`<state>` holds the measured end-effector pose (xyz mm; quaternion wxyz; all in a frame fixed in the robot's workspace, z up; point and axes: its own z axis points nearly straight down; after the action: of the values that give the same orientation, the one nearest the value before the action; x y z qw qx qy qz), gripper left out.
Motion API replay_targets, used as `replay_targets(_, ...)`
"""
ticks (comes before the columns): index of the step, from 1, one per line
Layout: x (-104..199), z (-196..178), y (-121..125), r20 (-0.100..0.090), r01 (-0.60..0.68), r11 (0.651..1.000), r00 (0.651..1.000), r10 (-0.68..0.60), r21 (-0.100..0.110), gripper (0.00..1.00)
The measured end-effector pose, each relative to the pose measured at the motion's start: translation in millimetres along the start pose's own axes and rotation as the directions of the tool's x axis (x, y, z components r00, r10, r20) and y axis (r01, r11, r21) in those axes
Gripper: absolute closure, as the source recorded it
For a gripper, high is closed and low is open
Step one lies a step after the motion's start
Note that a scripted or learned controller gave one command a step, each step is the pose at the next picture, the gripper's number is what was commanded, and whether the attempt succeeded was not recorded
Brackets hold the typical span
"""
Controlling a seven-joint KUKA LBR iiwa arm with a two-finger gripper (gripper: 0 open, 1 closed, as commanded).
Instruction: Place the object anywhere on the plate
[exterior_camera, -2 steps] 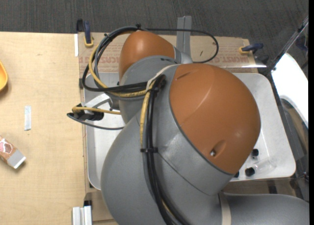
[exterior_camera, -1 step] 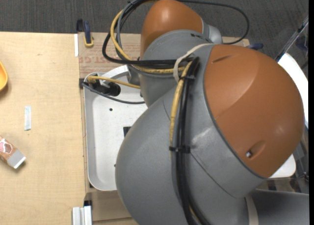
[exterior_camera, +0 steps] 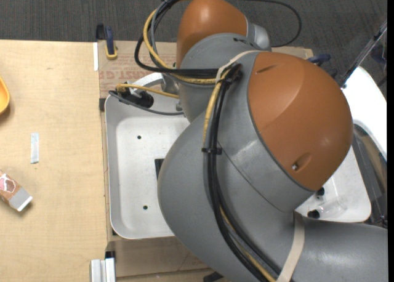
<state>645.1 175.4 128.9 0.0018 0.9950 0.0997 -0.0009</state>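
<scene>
Claw state: can't tell, arm (exterior_camera: 258,170) blocks it; grey shells w/ smooth glossy orange caps, black + yellow cables strapped along.

Task obj & plate: can't locate from here, so grip spot & heft unjudgeable.

Under arm, white bin (exterior_camera: 126,170): hard moulded plastic, rounded corners, small dark holes in floor.

At 9 o'clock: tan board (exterior_camera: 49,108), matte; small wrapped packet (exterior_camera: 13,193) on it, prob. light, crinkly.

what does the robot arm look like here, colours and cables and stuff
The arm is thick, with rounded grey casings and glossy orange domed caps at the joints. A bundle of black and yellowish cables runs along its body, tied with a black strap, and loops above the upper orange cap. A pale beige band crosses the lower grey segment.
</scene>
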Motion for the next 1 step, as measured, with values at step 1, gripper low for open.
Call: replay_targets(1,-24.6,28.4,-58.3,0.000,0.041,0.999,0.999,-0.041,0.002,0.00)
